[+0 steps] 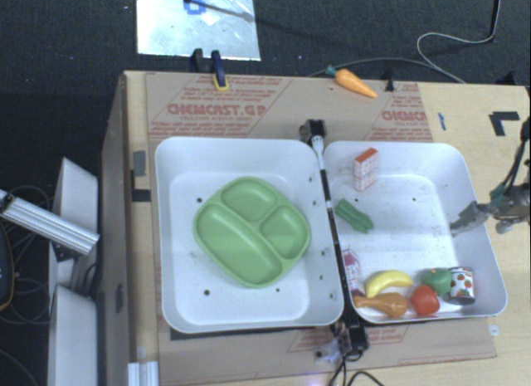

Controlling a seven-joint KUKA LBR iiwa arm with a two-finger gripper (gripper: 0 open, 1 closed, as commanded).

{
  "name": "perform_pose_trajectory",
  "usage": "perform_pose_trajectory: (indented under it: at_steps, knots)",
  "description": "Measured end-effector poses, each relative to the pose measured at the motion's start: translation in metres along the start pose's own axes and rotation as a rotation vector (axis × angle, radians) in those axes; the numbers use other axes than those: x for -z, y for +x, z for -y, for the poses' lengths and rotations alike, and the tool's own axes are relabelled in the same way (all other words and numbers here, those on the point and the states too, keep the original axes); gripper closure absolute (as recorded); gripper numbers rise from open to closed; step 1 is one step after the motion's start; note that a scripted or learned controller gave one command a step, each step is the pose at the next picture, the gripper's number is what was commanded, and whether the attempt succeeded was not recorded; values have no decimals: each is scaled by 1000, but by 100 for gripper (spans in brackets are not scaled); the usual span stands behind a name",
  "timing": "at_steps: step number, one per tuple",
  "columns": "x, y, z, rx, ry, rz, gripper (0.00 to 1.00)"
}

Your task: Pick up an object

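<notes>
At the right edge of the right bin (465,168) I can see my tool (465,220) reaching in over the rim, hanging above bare white floor with nothing between its tips; whether it is apart or together I cannot tell at this size and blur.

The things I could pick are mostly heaped in that bin's near corner, probably because the floor lets loose items slide together there: a yellow banana (388,280), an orange piece (386,303) touching it, a red tomato-like piece (425,300), a green round piece (436,278) and a small can (461,285) against the near wall. That crowding makes a clean grip harder, I judge.

Better candidates stand apart: a green pickle-shaped piece (353,215) near the divider, and a small red-and-white carton (365,167) upright towards the far wall. A little packet (351,261) lies along the divider.

The left bin (178,210) carries a green divided plate (251,230), lying tilted across the middle. A toy carrot (355,83) lies out on the surface (274,106) beyond the bins, beyond easy reach, I would guess.

I judge the pick as not yet begun: the tool is well apart from every object.
</notes>
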State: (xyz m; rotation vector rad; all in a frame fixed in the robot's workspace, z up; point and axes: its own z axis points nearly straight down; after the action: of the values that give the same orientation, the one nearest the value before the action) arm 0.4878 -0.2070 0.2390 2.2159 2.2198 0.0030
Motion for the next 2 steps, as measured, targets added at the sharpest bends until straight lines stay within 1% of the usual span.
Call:
perform_pose_trajectory:
  at_steps: [1,2]
  knots:
    - [11,0,-1,2,-3,1,100]
    - [11,0,-1,1,-3,1,0]
